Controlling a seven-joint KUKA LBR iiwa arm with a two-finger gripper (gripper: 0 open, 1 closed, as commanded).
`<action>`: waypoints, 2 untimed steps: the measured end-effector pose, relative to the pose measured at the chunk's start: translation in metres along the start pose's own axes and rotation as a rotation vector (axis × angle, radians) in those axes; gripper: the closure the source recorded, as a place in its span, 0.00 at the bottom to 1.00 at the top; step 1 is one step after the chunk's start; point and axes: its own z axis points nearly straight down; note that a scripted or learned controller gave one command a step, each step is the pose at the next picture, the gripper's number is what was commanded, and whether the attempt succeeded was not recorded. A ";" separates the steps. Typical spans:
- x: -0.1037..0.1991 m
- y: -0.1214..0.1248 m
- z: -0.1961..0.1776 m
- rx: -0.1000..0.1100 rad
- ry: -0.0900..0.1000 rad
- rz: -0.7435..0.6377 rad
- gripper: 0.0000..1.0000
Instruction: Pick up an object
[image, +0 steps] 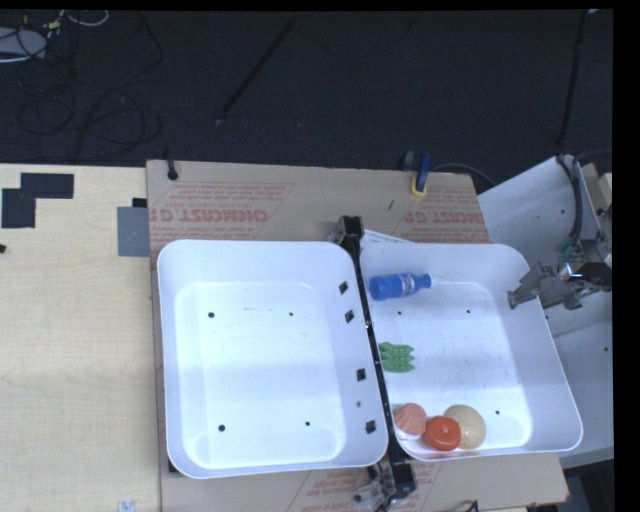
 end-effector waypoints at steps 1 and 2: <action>-0.001 0.000 -0.010 0.001 0.001 -0.002 1.00; 0.000 -0.001 -0.073 -0.006 -0.002 -0.003 1.00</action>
